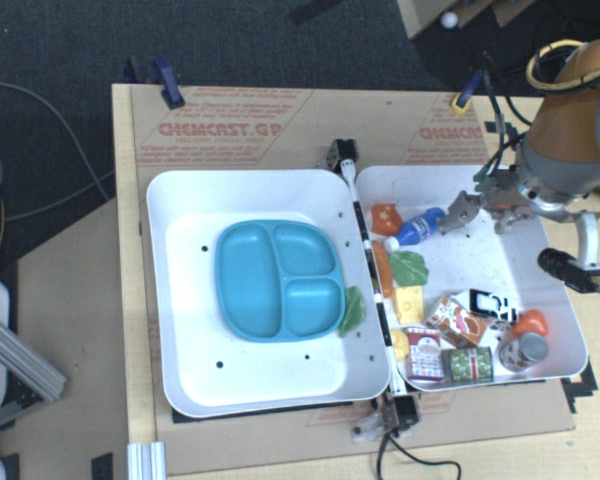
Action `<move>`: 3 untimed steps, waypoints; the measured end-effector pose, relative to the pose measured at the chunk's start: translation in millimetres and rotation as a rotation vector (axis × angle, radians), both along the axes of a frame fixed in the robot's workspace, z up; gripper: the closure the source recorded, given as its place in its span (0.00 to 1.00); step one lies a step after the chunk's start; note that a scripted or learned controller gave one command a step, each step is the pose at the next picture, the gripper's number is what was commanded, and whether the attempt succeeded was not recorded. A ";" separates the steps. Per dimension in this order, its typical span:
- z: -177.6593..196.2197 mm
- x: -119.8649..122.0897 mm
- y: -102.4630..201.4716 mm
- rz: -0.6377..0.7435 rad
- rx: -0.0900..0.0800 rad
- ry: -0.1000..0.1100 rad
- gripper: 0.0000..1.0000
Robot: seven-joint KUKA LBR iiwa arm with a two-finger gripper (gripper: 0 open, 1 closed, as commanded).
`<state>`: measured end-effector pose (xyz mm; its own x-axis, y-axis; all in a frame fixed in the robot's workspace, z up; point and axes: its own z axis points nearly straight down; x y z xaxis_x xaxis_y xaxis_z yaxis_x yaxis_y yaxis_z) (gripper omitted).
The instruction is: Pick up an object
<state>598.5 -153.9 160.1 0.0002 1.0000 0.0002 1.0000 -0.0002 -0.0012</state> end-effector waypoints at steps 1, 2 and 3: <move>-75.7 -42.1 59.5 0.000 -0.001 -0.002 0.00; -20.8 -0.7 -20.9 -0.002 -0.003 -0.005 0.00; -75.8 -50.8 56.7 0.001 -0.001 -0.001 0.00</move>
<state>547.7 -97.2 84.3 -0.0005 1.0000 -0.0004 1.0000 0.0005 0.0000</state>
